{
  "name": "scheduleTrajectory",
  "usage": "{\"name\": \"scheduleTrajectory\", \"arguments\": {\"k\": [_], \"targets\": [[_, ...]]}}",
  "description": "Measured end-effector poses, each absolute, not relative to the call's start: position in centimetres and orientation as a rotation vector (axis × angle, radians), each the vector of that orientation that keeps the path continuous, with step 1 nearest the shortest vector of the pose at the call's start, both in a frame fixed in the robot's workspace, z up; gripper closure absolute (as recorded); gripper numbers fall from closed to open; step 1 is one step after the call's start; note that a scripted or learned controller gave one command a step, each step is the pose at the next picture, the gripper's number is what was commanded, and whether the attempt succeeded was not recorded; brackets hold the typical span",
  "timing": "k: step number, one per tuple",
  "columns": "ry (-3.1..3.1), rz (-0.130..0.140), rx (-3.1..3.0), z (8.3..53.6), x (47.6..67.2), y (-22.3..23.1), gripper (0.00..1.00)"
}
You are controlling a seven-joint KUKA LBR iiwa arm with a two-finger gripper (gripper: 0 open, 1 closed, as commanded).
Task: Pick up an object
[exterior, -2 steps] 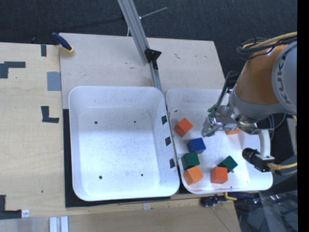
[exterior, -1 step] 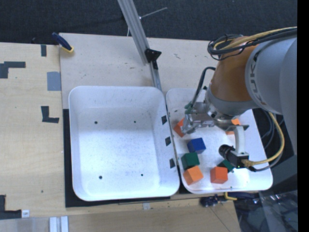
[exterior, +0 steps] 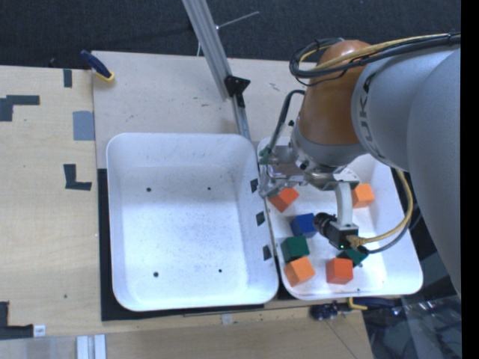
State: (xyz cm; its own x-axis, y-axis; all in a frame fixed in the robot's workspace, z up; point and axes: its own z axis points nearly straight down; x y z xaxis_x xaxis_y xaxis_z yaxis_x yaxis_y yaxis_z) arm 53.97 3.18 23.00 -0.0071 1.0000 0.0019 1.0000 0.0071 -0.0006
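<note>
Single fixed overhead view, slanting down on both bins (exterior: 120, 200).

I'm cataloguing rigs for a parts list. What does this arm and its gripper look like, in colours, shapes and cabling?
The arm has a bulky, rounded grey casing with an orange domed band above the wrist. Black and yellow cables loop over the orange part, and a yellow cable runs down its side. The gripper is a compact silver metal assembly, with a white bracket and a small black unit beside it.
</note>
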Motion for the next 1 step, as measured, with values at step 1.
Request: {"name": "scheduleTrajectory", "arguments": {"k": [1], "targets": [[-2.229,-0.002,-2.211,23.76,55.59,9.09,1.00]]}}
